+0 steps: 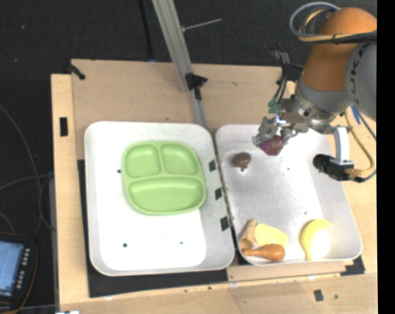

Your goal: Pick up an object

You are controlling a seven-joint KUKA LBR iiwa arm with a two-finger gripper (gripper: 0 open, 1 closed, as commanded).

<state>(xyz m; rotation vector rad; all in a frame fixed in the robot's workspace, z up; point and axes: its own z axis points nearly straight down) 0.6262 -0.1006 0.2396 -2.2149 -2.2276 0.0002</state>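
A purple object (pixel 274 146) was held clenched between the jaws of the gripper (pixel 271 140) above the right bin (pixel 286 188).

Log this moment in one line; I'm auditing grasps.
claw: shut on purple object, raised over right bin | brown object in bin | green tray: left bin

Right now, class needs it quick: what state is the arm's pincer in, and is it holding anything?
Pincer: closed on a small purple object, lifted above the right bin.
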